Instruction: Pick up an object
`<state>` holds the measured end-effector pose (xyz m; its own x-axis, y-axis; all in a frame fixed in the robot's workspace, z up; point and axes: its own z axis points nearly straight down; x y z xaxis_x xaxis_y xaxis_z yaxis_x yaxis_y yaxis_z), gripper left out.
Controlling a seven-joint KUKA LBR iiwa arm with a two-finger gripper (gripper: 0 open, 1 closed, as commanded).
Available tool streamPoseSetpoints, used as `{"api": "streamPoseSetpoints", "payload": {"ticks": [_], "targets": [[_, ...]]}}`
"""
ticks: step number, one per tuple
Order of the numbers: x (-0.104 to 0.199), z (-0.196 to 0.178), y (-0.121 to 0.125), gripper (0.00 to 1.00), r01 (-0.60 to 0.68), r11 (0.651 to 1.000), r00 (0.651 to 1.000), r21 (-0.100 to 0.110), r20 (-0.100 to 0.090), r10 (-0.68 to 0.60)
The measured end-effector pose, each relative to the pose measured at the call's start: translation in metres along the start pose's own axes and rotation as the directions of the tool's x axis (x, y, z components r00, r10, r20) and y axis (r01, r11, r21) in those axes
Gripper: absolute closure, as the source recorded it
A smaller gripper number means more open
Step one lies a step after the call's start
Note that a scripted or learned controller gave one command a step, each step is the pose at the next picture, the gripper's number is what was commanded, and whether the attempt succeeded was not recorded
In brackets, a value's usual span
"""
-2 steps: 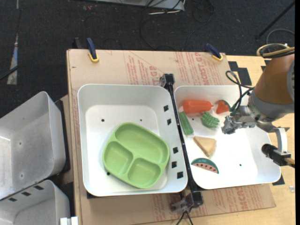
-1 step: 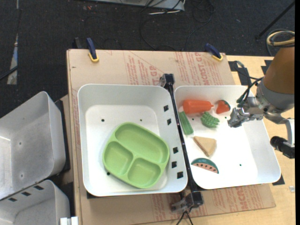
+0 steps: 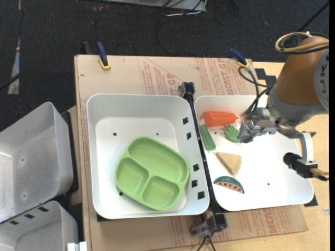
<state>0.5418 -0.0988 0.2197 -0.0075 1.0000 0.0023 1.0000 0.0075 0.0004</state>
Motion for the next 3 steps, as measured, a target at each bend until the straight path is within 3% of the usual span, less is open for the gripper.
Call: {"api": "streamPoseSetpoints", "payload": {"ticks": [3], "targets": [[0.173, -0.001, -0.003, 1.0, 0.001, 1.0, 1.0, 0.001, 0.0, -0.001]]}}
